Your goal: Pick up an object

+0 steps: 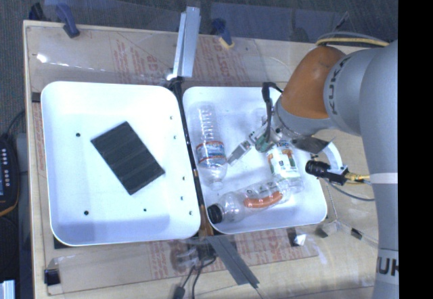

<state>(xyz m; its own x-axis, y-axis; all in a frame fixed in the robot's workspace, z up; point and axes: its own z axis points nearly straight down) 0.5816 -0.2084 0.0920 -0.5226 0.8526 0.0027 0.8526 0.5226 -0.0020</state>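
Gripper [260,136], as I read it, sits low in the right bin [311,213], finger state indiscernible, among clear bottles [210,145], one black-capped [233,208]; left bin [54,155] holds a dark flat pad [127,157].

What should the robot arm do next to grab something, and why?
Probably lower the end effector a little onto the clear water bottle lying just to its left in the right bin. It hangs low over that bin with nothing seen in its grip, and the bottle looks closest. The dark flat pad sits far off in the left bin.
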